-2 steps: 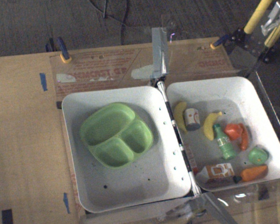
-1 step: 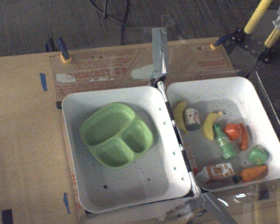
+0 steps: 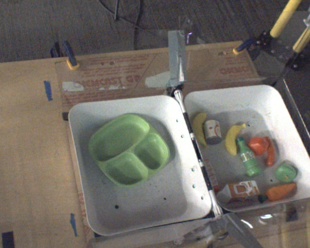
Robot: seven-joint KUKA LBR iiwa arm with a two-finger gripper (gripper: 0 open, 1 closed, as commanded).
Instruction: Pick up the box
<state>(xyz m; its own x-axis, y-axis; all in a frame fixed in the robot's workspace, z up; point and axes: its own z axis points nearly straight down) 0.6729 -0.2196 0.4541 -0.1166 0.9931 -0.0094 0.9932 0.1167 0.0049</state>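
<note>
Two white bins on counter (image 3: 28, 179); box in right bin.
Pincer's opening and load: cannot tell. Box (image 3: 240, 190) lies flat against the near wall of the right bin (image 3: 278, 106), by its near-left corner; carrot (image 3: 279, 192) touches its right end, green bottle (image 3: 249, 162) stands just behind. Open floor along the bin's far wall. Left bin (image 3: 153, 204) bears a green divided plate (image 3: 129, 148), with bare floor on the near side.

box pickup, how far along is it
Nothing looks done yet: the box lies flat at the near edge of the right bin, beside the carrot and below the green bottle. Nothing is in hand. Reaching in, gripping and lifting the box all remain.
</note>
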